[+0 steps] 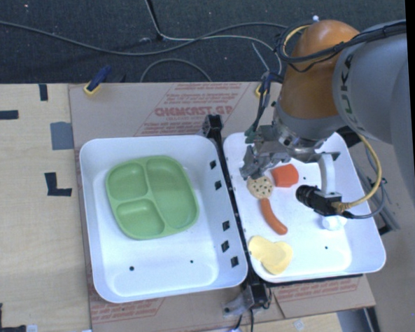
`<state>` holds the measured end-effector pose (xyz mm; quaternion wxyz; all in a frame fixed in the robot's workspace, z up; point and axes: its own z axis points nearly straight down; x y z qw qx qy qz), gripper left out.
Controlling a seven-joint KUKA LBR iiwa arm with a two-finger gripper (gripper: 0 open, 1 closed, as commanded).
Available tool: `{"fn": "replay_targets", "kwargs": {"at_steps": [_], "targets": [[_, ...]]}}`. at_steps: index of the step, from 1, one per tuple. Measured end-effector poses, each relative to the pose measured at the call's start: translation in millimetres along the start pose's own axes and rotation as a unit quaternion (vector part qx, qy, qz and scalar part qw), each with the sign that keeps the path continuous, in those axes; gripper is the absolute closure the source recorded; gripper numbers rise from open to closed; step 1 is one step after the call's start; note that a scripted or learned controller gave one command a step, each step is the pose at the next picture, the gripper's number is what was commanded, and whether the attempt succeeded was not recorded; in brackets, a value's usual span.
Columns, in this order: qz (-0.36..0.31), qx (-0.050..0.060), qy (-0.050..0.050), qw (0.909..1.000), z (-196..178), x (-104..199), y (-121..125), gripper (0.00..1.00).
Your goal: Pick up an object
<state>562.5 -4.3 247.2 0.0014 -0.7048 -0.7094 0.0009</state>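
- Nearest, at the bottom of the frame, a yellow heart-shaped piece (271, 254) is lying in the lower part of the right bin (360, 258).
- Just above it, an orange sausage-shaped piece (272, 216) is lying at a slant near the bin's middle.
- To the left, the left bin (102, 273) is holding a green divided plate (151, 197) in its upper half.
- Higher up, a round tan cookie with dark dots (260, 187) is sitting just beside an orange-red block (286, 175).
- The gripper (257, 160) is hanging right over the cookie; how the claw is set I cannot tell, and nothing is showing between its tips.
- Farthest, at the upper right, the grey arm with its orange band (314, 71) is reaching in.
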Motion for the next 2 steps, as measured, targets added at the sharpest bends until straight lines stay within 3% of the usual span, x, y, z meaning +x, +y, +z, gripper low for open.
{"fn": "replay_targets", "kwargs": {"at_steps": [2], "targets": [[0.0, 0.0, 0.0, 1.0, 33, 101, 1, 1.0]]}}
